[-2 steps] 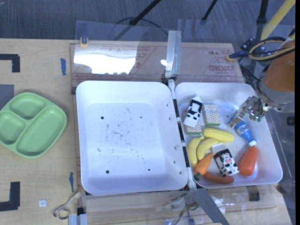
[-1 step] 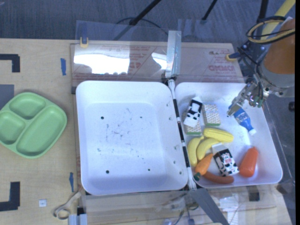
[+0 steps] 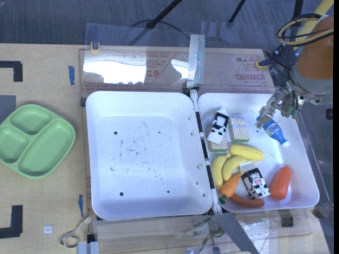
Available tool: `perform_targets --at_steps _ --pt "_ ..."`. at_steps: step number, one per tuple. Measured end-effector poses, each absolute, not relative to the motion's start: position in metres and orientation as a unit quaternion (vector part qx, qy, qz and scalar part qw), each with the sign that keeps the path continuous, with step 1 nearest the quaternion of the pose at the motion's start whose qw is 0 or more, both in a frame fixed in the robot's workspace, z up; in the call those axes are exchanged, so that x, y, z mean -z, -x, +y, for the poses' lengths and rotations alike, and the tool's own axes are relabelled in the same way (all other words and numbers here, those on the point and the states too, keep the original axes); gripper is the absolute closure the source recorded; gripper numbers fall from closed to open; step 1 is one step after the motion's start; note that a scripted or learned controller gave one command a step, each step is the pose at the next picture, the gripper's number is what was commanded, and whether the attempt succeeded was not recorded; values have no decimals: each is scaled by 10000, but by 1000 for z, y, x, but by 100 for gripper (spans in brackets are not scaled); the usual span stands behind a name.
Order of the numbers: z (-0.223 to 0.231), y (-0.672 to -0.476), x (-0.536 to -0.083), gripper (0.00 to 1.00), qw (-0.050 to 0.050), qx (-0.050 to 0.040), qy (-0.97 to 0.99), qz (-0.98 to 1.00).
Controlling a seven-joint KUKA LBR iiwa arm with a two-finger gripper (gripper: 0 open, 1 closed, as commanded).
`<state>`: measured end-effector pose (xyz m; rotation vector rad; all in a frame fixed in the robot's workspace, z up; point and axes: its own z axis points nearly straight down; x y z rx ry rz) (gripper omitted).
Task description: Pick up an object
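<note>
place: robotics lab | evidence: taped plywood bench (image 3: 47, 57); white bins (image 3: 100, 110); tripod legs (image 3: 169, 9); cables (image 3: 302, 28)

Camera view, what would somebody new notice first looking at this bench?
Probably the bright pile of toy food in the right bin: yellow bananas, a carrot and an orange-red piece crowded toward its near side. Next, the arm's hand above that bin's far right part, with a small blue and white object just beneath it. A green divided plate sits alone at far left.

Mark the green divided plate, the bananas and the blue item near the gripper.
Green divided plate (image 3: 35, 139), camera view, on a divider ridge.
Bananas (image 3: 239, 157), camera view, on the upper banana's middle.
Blue item (image 3: 274, 130), camera view, on its body.
</note>
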<state>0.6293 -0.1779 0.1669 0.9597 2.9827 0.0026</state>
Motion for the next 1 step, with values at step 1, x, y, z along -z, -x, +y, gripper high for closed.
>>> perform_targets --at_steps 1 --pt "-106 -643 -174 100 38 -13 -3024 9532"
